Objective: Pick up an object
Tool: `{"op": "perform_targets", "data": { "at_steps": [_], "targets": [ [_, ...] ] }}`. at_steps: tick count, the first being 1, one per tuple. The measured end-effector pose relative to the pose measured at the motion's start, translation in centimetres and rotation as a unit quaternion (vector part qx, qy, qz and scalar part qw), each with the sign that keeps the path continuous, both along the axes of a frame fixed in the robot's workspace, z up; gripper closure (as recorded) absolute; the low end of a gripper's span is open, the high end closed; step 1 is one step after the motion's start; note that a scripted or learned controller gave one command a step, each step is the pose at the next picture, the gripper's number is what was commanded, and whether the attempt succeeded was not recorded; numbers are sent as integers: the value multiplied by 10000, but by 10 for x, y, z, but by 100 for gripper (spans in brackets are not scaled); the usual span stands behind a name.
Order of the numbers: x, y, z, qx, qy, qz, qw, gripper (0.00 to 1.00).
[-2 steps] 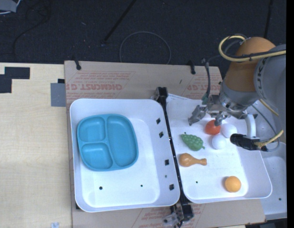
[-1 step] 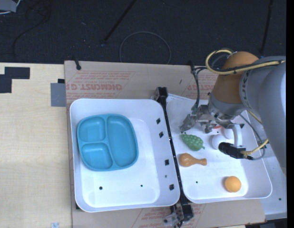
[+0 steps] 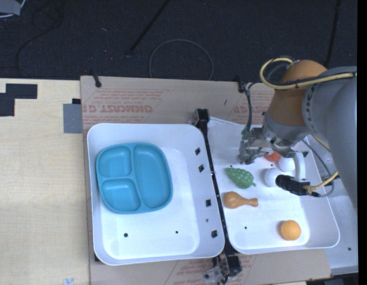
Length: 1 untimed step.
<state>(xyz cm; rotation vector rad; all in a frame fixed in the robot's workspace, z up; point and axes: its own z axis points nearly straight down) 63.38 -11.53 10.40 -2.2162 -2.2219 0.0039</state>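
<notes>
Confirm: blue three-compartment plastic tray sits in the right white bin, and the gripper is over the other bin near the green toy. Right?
Not quite. The blue three-compartment plastic tray sits in the left white bin, not the right one, as the camera view shows. The gripper is over the other bin, the right white bin, near the green bumpy toy.

Two white bins side by side on cardboard sheet [image 3: 148,97] with reversed red print. Left bin [image 3: 183,230] holds blue three-compartment tray [image 3: 134,177]. Black divider [image 3: 210,183] between bins. Wooden bench [image 3: 38,189] at left; black cables [image 3: 180,58] on dark floor behind.
</notes>
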Motion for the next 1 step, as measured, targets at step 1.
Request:
{"op": "perform_targets", "data": {
  "at_steps": [1],
  "targets": [
    [-9, -3, 57, -2, -19, -33, 10000, 100]
  ]
}}
